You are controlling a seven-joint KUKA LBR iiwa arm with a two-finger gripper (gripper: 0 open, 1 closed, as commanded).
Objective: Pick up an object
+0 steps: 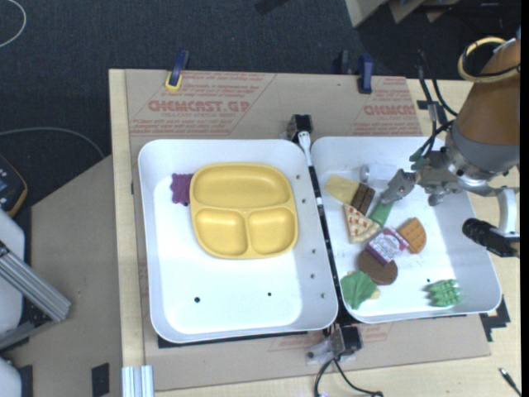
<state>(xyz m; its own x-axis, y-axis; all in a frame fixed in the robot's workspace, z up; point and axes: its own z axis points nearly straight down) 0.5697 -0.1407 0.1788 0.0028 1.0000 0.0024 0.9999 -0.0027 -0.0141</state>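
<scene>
While toy foods (382,255) crowd the near right bin (475,292), the gripper (398,186) hangs farther back above a green piece (381,212); its opening cannot be told. Left, a yellow divided tray (244,208) sits in the other bin (165,246).

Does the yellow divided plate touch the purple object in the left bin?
Touching. In the camera view the yellow divided plate meets the purple object at its left rim, with no white bin floor between them.
</scene>
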